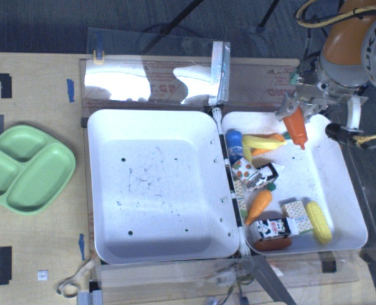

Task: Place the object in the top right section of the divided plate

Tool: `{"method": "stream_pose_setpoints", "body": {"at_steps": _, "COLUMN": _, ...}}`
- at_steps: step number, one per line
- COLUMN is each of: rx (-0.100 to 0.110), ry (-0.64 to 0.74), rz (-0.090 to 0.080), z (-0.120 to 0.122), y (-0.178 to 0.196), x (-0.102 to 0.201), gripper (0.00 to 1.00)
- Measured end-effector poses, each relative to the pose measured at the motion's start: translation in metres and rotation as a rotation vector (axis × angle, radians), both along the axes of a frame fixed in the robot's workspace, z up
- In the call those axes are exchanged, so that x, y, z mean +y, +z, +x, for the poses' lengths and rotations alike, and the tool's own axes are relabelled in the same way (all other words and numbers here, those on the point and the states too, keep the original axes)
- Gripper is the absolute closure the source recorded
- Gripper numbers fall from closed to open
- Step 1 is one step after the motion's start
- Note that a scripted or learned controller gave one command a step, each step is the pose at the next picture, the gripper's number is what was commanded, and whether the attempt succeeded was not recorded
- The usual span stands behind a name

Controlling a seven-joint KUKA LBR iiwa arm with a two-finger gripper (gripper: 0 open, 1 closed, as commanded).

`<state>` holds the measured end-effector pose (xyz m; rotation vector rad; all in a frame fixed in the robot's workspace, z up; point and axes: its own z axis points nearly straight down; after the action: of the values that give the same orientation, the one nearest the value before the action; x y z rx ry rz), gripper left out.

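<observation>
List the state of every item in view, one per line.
gripper: over the right bin's top, an orange object at its tip
orange object: tilted, lifted
divided plate: on the bench, left of the bins
carrot: lying in the right bin
corn: lying in the right bin

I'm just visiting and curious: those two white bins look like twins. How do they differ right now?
The left bin shows a bare white floor with faint scuffs, while the right bin holds a jumble of toy food, including a carrot and a corn cob. The left bin looks wider than the right bin. The arm's tool hangs over the right bin, not the left bin. Both are shallow, white and sit side by side.
</observation>
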<state>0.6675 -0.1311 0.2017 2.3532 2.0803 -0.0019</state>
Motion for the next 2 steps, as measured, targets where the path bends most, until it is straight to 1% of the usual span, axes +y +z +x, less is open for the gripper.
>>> {"method": "stream_pose_setpoints", "body": {"at_steps": 1, "rx": -0.001, "ry": -0.085, "rz": 0.001, "z": -0.051, "y": 0.066, "x": -0.018, "gripper": 1.00}}
{"method": "stream_pose_setpoints", "body": {"at_steps": 2, "rx": 0.001, "ry": -0.090, "rz": 0.002, "z": -0.136, "y": -0.022, "x": 0.023, "gripper": 1.00}}
